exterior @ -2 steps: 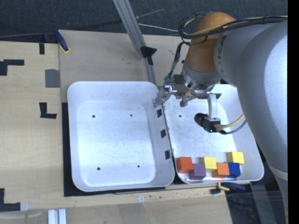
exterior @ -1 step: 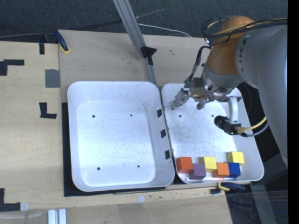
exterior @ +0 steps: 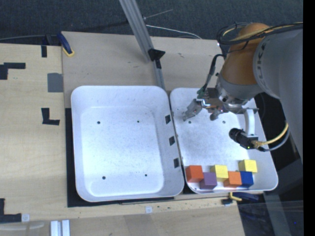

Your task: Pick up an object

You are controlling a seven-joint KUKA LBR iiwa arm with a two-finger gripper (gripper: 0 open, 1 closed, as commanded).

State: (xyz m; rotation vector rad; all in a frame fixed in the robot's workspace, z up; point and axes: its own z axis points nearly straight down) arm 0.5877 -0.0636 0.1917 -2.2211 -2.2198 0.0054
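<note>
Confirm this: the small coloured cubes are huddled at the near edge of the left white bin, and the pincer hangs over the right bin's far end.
Wrong bin. The camera view shows the small coloured cubes huddled at the near edge of the right white bin, not the left white bin. The pincer does hang over the right bin's far end.

arm point(exterior: 275, 58) — cut off at right edge | purple block point(exterior: 210, 180) — partly hides orange block point(exterior: 195, 173)

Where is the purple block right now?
The purple block sits at the near edge of the right bin, between the orange block and the yellow block.
</note>
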